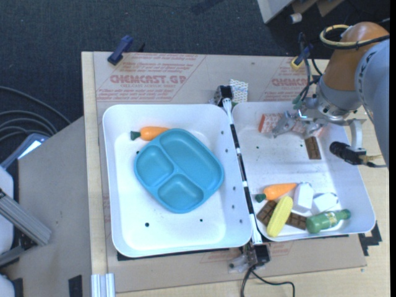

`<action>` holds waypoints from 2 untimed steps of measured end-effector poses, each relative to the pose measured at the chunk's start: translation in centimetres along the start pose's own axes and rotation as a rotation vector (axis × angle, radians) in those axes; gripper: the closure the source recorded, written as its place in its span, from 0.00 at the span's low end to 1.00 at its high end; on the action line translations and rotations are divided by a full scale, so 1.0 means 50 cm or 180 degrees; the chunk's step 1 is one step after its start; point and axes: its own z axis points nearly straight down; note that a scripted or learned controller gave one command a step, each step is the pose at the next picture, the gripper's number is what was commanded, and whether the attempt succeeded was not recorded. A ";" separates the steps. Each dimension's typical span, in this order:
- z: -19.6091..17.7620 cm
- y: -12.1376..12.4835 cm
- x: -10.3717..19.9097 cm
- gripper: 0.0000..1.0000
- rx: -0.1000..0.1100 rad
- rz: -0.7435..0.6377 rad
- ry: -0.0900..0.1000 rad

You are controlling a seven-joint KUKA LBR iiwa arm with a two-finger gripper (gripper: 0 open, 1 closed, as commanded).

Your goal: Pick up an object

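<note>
The heap (pixel 297 210) crowds the right bin's (pixel 346 172) near corner. The gripper (pixel 296 124), far end, hovers by a red packet (pixel 268 124); its spread I cannot tell. It may skid the flat packet.

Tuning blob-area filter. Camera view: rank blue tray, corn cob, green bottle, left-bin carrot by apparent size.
1. blue tray, by far
2. corn cob and green bottle, too alike to rank
3. left-bin carrot, slightly smaller

Glossy blue plastic tray (pixel 179 169); smooth white bins (pixel 124 228); bench (pixel 185 73) perhaps paper-covered board.
</note>
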 end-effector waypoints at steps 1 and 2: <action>0.003 -0.002 -0.014 0.00 0.0014 -0.0001 0.0012; -0.005 -0.093 -0.075 0.00 -0.0101 -0.0006 -0.0050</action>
